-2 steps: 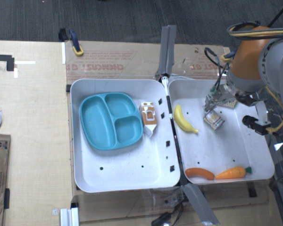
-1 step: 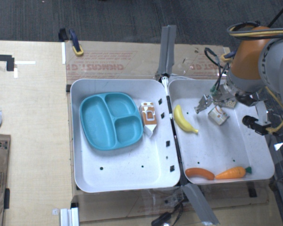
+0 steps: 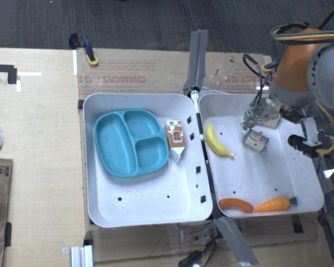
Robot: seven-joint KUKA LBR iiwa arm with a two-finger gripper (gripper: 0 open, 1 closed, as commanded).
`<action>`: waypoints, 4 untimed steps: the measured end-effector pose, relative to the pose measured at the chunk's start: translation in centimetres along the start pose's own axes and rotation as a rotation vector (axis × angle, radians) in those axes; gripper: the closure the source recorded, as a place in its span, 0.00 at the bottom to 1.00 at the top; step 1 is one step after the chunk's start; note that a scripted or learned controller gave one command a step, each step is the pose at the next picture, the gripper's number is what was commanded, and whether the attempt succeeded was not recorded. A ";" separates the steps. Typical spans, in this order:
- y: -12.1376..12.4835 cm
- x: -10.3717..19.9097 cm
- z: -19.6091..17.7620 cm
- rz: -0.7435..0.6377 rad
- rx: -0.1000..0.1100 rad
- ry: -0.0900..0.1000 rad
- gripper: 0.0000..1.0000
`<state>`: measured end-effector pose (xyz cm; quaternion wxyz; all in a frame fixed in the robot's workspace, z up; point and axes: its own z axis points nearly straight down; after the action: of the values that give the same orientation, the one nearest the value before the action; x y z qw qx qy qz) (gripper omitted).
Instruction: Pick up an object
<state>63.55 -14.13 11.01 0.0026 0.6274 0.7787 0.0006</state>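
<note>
As I read the bench from its near edge, an orange plastic carrot (image 3: 273, 204) and a reddish-orange sausage-shaped toy (image 3: 236, 205) lie end to end against the front wall of the right white bin (image 3: 300, 174) — awkward for a top-down grasp, I judge, with the rim so close. Further in, a yellow plastic banana (image 3: 217, 141) lies near the divider. In the left white bin (image 3: 100, 204) sits a blue three-compartment plastic tray (image 3: 131, 142), a small orange-and-white carton (image 3: 175, 138) touching its right edge. Farthest back on the right, the two-finger gripper (image 3: 258, 119) hangs just above a small grey can-like object (image 3: 255, 140) — the likely target. I cannot tell how it is set, or whether it touches the can.
</note>
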 end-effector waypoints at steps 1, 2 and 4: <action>0.0 0.0 0.0 0.000 0.000 0.000 0.00; 0.0 -0.1 -0.9 0.001 -0.002 -0.001 1.00; -5.4 -3.2 1.9 -0.028 0.005 0.003 0.00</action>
<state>58.95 -18.42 9.14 -0.0002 0.6163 0.7875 -0.0005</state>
